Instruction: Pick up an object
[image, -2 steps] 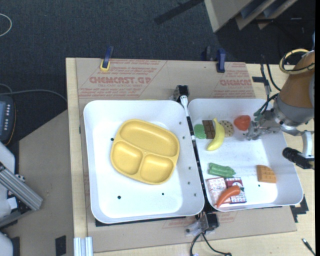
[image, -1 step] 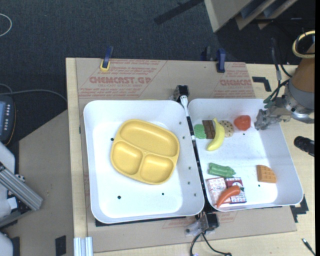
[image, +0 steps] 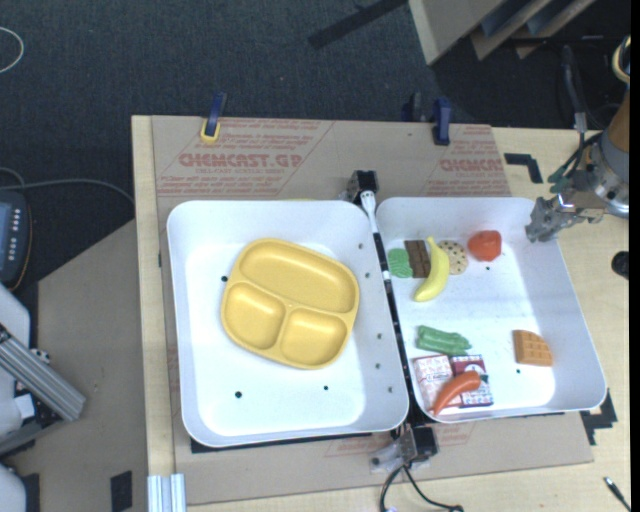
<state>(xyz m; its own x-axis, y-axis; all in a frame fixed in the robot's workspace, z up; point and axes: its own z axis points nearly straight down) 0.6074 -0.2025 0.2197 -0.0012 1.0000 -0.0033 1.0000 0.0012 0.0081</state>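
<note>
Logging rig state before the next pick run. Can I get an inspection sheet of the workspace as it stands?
Surface: bench with brown printed sheet, two white bins side by side, left bin and right bin.
Job's things: in the right bin, banana, red tomato, green leaf, brown bar, cookie, green beans, waffle, red pepper lying on a printed packet.
Clutter: yellow divided plate in the left bin.
Grippers: gripper above the right bin's far right edge, holding nothing visible.
Cables: black wire at near edge.
Surroundings: dark carpet; clamps on far edge.
</note>
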